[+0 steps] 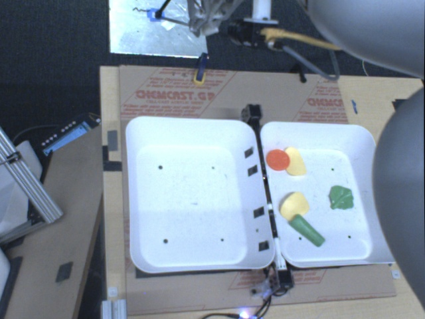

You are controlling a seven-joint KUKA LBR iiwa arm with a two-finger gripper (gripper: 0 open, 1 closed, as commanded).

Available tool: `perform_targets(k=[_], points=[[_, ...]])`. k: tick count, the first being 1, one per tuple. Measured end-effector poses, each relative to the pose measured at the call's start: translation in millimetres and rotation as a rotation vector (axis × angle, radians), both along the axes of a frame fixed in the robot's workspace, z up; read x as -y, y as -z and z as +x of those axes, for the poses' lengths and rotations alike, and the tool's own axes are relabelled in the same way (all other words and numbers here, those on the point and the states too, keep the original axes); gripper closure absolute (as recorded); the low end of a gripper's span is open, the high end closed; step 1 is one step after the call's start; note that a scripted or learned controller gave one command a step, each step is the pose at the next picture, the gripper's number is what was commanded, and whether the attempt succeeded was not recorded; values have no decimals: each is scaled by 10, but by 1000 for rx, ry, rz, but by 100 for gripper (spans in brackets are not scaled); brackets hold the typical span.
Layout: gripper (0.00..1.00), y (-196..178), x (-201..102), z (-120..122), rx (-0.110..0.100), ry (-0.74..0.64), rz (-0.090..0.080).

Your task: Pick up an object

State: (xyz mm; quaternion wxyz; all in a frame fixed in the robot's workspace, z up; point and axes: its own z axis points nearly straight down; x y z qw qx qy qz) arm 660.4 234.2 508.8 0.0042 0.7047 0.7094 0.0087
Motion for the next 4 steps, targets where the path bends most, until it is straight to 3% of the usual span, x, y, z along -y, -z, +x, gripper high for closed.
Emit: perform_targets(k=[1,2,3,4], points=[[100,540,404,-353,-23,8,-7],[100,2304,-18,-832,-36,0,-11],[100,1074,2,-687,-4,3,-1],[100,1574,-2,-1192,-24,1,-8]])
